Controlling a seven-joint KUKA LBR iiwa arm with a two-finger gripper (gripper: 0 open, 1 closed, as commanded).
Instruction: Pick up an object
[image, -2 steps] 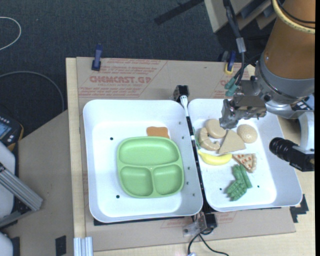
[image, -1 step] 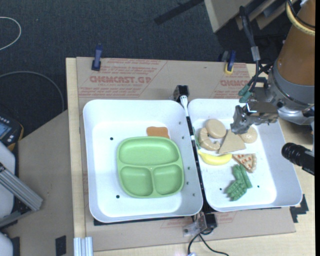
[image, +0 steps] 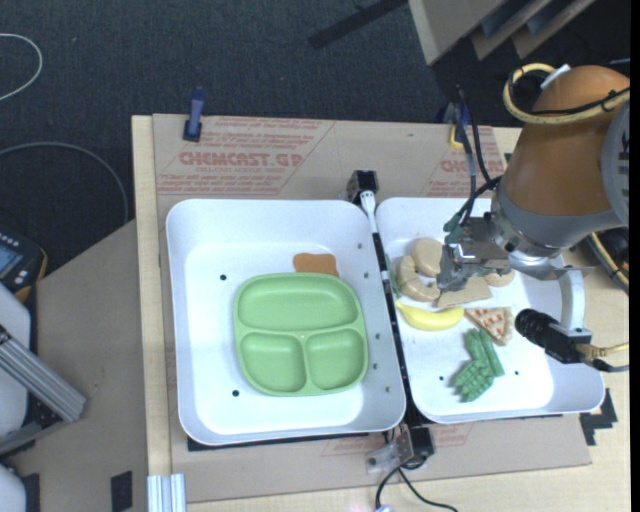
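My gripper (image: 458, 268) hangs low over the upper left part of the right bin (image: 540, 400), under the grey wrist and orange band. It stands right above a pile of beige toy food pieces (image: 418, 268). A yellow banana (image: 430, 318) lies just below that pile. To its right sits a pizza slice (image: 491, 323), and a green bean pod bunch (image: 477, 366) lies further toward the front. The wrist hides part of the beige pile.
The left bin (image: 200, 300) holds a green divided plate (image: 299, 333) and a small orange-brown piece (image: 316, 263) behind it. A black divider strip (image: 385, 300) runs between the bins. A black fitting with a cable (image: 546, 336) sticks out over the right bin's right side.
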